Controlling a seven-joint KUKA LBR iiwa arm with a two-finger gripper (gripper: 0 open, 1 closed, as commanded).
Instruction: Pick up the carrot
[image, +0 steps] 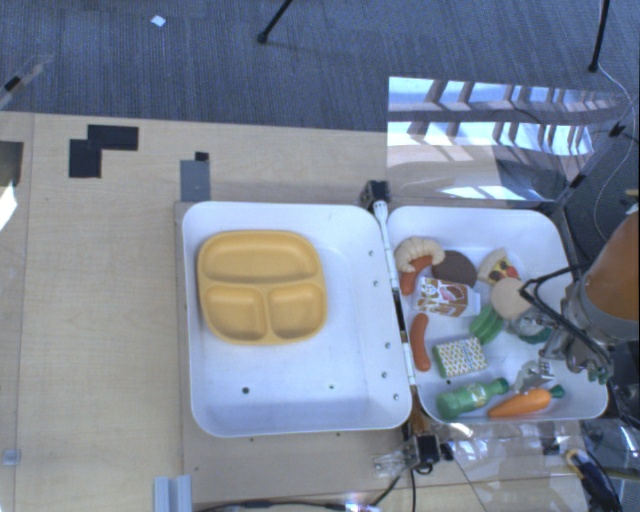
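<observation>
Carrot (521, 403) lies at lower right of frame, in right bin (575, 250), beside green bottle (470, 397); gripper (540, 376) hovers just above it, grip state cannot tell; carrot not lifted, pick not yet done

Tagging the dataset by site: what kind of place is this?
Likely a robot manipulation lab bench: two white bins fixed to a wooden benchtop, toy food such as a carrot beside the arm's gripper, grey carpet beyond.
</observation>
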